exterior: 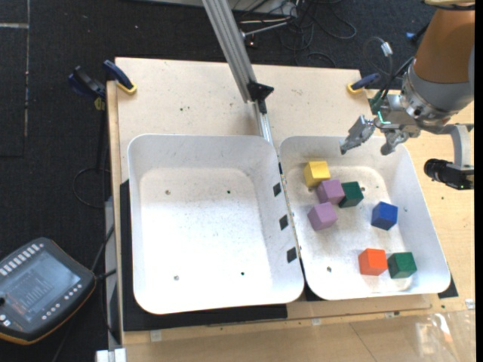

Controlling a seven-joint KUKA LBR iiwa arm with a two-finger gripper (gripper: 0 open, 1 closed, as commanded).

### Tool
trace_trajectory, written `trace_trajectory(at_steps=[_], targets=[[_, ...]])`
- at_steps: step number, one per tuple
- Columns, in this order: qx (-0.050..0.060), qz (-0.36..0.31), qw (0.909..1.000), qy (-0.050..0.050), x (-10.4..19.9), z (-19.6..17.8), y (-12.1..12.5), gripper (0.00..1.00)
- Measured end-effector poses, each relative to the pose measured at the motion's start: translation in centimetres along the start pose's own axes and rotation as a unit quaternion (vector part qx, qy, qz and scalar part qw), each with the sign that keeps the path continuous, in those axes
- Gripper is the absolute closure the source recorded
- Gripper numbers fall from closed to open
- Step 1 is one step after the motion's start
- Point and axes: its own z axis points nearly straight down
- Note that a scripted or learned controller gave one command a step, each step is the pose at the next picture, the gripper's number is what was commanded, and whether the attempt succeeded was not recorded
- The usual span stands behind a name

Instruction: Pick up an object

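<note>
Overhead, the arm [445,51] reaches in from the right, and its pincer [375,136] hangs over the far rim of the right bin [423,202]. The two fingers [355,137] stand spread wide apart, with nothing between them.

Seven cubes lie in the right bin, all below and nearer the camera than the pincer. A yellow cube [317,173] sits closest to it, toward the bin's far left. Just beside that one, a purple cube [330,191] touches a dark green cube [351,194] on its right. A second purple cube [323,216] lies just in front of that pair. A blue cube [384,216] rests apart, toward the right wall. At the near right corner, an orange cube [372,262] and a green cube [401,264] sit side by side, touching.

The left bin [143,157] stands beside the right one, their inner rims overlapping. Both rest on the pale bench [196,96]. A slanted metal pole [230,32] comes down to the bench just behind the place where the bins meet. A grey and orange pendant [38,289] lies off the bench at the lower left.
</note>
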Motion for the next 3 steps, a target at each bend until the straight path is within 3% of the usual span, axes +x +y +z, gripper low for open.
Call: trace_trajectory(at_steps=[1,3], targets=[[-0.002,0.0,1.0,-0.001,0.0,-0.2,0.1,0.0],[0.001,0.001,1.0,0.0,0.6,10.5,0.1,0.0]])
